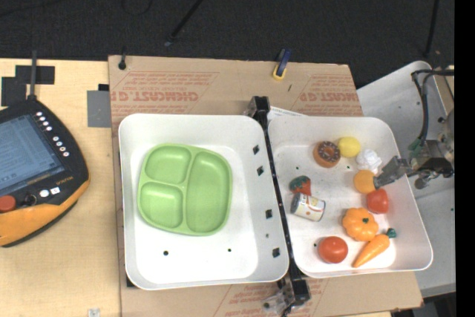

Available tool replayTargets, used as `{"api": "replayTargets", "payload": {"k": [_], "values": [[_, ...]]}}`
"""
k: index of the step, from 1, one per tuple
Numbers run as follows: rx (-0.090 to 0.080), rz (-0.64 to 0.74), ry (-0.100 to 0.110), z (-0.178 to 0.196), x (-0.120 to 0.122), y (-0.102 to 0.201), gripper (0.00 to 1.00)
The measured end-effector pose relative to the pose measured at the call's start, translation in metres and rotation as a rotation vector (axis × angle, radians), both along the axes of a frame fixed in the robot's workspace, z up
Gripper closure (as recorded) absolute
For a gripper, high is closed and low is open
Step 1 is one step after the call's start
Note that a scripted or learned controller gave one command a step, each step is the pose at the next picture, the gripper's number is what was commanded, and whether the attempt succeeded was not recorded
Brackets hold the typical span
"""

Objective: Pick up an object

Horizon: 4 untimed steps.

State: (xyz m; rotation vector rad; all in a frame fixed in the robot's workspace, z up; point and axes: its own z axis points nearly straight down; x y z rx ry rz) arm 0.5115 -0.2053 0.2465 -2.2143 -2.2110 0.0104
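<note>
The right bin [413, 223] holds several toy foods. A brown donut [326, 153], a yellow lemon [349, 146] and a white lump [369, 159] lie at the back. An orange [364, 181] and a red tomato [377, 201] sit by the right wall. In front are a pumpkin [359, 223], a carrot [371, 249] and a second tomato [332, 249]. A small can [308, 207] lies on its side below a red-and-green piece [300, 185]. My gripper [391, 171] reaches in over the right wall, just right of the orange and the white lump.
The left bin [130, 234] carries a green divided plate [185, 189]. A black divider [272, 189] runs between the bins. A teach pendant [33, 167] lies on the bench at far left. A blue-and-yellow clamp [280, 64] sits at the cardboard's back edge.
</note>
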Motion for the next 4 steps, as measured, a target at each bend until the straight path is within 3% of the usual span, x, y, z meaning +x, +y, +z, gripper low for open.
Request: {"api": "replayTargets", "payload": {"k": [1,4], "values": [[-0.003,0.002,-0.010,0.006,0.002,0.000,0.00],[-0.001,0.004,-0.008,-0.132,0.002,0.006,0.00]]}}
